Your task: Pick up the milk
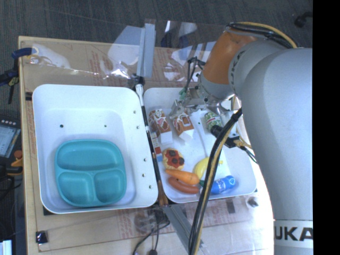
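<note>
Jaws unreadable from where I stood, the grey two-finger gripper [185,101] hung by the small brown-and-white cardboard milk carton [182,123], which looked light, crushable and best pinched across its flat sides.

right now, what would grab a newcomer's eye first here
The big grey arm with its orange band reaches in from the right over the right bin. That bin holds a jumble of small food items, including two milk cartons near its far end. In the left bin lies a teal divided tray.
</note>
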Tool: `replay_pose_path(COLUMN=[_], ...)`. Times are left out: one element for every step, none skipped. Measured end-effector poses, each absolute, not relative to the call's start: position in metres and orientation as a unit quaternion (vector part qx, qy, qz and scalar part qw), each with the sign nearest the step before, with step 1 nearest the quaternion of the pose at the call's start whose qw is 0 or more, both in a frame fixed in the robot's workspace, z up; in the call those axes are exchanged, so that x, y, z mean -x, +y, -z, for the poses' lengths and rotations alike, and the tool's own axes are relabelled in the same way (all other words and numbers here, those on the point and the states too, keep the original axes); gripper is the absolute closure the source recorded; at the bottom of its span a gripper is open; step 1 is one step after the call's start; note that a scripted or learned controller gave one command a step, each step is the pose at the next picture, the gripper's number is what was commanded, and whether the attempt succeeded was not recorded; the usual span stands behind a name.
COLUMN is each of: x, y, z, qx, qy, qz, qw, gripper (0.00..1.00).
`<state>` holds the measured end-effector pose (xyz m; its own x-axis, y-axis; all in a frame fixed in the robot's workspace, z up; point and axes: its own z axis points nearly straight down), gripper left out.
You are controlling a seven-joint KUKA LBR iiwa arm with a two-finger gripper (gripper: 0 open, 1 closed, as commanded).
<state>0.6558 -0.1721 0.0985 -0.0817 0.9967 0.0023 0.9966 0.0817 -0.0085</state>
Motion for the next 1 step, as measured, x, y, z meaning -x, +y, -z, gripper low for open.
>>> replay_pose_path(x=[-0.634], y=[-0.0862], z=[-0.1917], qx=[0.64], qy=[-0.769], qz=[-0.0008], qw=[0.001], gripper=[1.0])
